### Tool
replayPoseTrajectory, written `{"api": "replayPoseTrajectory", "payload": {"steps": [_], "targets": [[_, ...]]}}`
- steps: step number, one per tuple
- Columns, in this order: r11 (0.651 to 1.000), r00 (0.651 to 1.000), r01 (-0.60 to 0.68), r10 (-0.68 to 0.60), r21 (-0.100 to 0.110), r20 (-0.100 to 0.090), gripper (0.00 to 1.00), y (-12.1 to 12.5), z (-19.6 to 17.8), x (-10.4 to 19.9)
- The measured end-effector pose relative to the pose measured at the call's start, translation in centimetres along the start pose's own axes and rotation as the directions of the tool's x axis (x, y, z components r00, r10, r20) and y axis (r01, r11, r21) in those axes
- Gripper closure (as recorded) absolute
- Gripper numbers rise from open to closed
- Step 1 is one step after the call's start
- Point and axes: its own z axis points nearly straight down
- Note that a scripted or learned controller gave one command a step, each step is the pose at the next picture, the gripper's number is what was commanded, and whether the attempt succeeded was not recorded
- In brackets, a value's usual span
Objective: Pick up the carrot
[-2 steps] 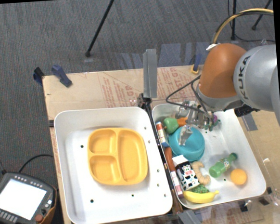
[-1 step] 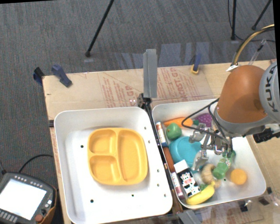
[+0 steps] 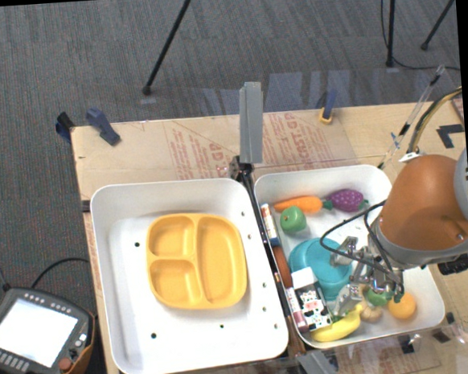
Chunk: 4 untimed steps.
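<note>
The carrot (image 3: 300,203), orange with a green tip, lies at the back of the right bin (image 3: 330,174). It sits between a green apple (image 3: 293,219) in front of it and a bunch of purple grapes (image 3: 346,200) to its right. My gripper (image 3: 364,283) hangs low over the front right of that bin, well in front of the carrot, among a green fruit (image 3: 378,296) and an orange (image 3: 402,307). The wrist's orange band (image 3: 425,203) hides the bin's right side.
A teal cup (image 3: 322,262) stands mid-bin just left of the gripper, with a printed box (image 3: 307,299) and a banana (image 3: 339,327) in front. The left bin (image 3: 116,232) holds a yellow divided plate (image 3: 197,259). A grey post (image 3: 251,132) rises behind the bins.
</note>
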Motion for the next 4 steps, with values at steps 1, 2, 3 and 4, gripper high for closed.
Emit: {"api": "replayPoseTrajectory", "payload": {"steps": [1,2,3,4], "targets": [[0.989,0.988,-0.149,0.149,0.011,-0.031,0.0,-5.3,-3.8,-6.3],[0.955,0.954,-0.296,0.296,0.018,-0.038,0.0,-6.5,2.5,-0.3],[0.971,0.971,-0.239,0.239,0.013,-0.03,0.0,-1.2,2.1,1.0],[0.823,0.824,-0.566,0.567,0.036,-0.008,0.0,2.1,2.1,-2.5]]}}
